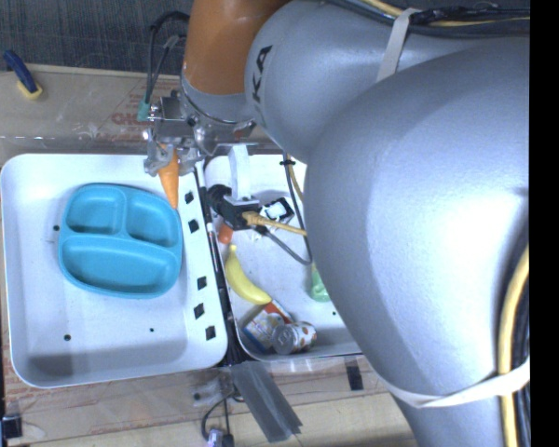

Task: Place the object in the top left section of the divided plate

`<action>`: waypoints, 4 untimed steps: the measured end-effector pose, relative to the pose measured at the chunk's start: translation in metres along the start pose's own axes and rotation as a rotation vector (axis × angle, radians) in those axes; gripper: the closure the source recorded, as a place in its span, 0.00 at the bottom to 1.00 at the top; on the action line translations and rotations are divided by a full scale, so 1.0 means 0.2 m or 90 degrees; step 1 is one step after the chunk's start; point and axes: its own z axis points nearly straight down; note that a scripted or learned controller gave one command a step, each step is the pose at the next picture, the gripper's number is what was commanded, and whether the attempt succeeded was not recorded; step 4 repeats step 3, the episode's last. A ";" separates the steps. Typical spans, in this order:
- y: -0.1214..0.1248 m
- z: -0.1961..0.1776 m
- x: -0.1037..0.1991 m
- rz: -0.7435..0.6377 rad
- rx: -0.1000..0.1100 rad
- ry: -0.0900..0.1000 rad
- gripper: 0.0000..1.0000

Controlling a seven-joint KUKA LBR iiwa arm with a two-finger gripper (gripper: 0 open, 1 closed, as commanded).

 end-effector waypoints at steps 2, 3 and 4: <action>0.06 0.18 0.46 -0.025 -0.001 0.000 1.00; 0.06 0.18 0.46 -0.025 -0.001 0.000 0.00; 0.06 0.18 0.46 -0.025 -0.001 0.000 0.00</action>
